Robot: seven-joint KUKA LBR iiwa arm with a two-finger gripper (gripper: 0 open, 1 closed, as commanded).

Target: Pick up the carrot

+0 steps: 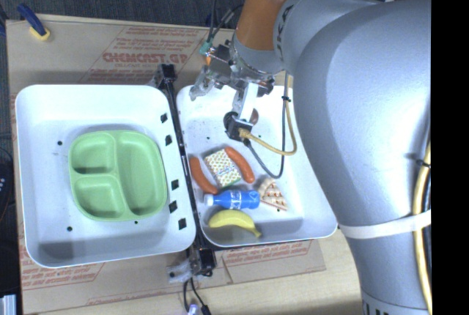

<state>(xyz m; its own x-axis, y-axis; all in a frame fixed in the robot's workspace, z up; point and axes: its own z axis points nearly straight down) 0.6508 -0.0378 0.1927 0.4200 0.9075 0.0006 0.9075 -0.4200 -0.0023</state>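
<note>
The grey two-finger gripper (229, 90) is hovering over the rear of the shallow white right-hand bin (308, 189), jaws standing apart, gripping nothing. The slender orange carrot (199, 174) is lying mid-bin near the left wall, touching a patterned square packet (222, 167)

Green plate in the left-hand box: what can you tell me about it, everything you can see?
The green plate is pale green, apparently smooth plastic, a rounded rectangle with a raised rim. Ridges split it into three compartments: two smaller on the view's left, one longer on the right. It lies flat, face up, mid-floor in the left bin, apart from the walls; nothing else touches it.
</note>
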